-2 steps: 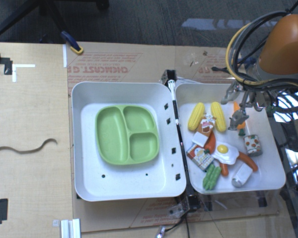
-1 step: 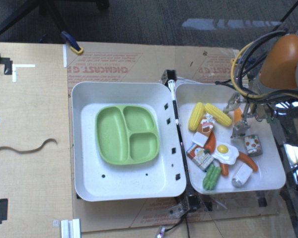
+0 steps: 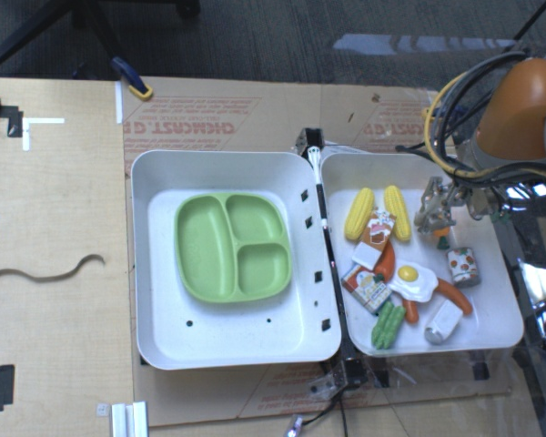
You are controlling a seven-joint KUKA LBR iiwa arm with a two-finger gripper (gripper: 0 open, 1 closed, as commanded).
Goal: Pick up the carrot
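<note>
Down and to the left of the gripper (image 3: 434, 209), past the two corn cobs (image 3: 375, 211), lies what I take to be the carrot (image 3: 385, 262), a slanted orange piece touching the fried egg (image 3: 415, 282) in the right bin (image 3: 500, 335). To grasp it cleanly, the gripper should probably align across its narrow width and descend clear of the egg. Whether the gripper is spread or closed cannot be told, and nothing visibly sits within it.
</note>
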